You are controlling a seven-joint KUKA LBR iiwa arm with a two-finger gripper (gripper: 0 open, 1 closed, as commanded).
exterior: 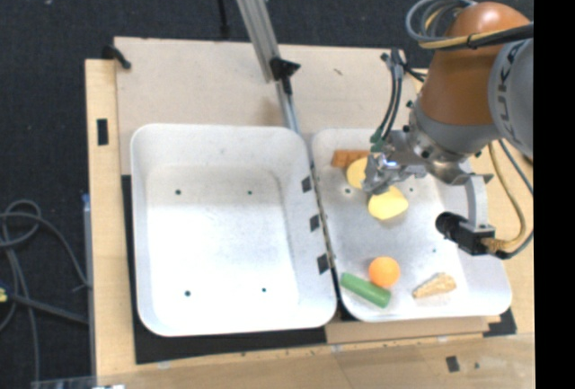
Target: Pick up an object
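A KUKA arm's gripper (388, 170) hangs low over the right bin (485, 288) on the counter (180, 73), poised among a cluster of yellow pieces; whether the jaws are apart or together cannot be told from this angle. The nearest candidate, a yellow lemon-shaped object (388, 205), lies just below the jaws toward the bin's front, its long axis running roughly across the bin. An orange ball (384, 270), green cylinder (365, 289) and tan wedge (434, 286) sit well apart near the front edge.
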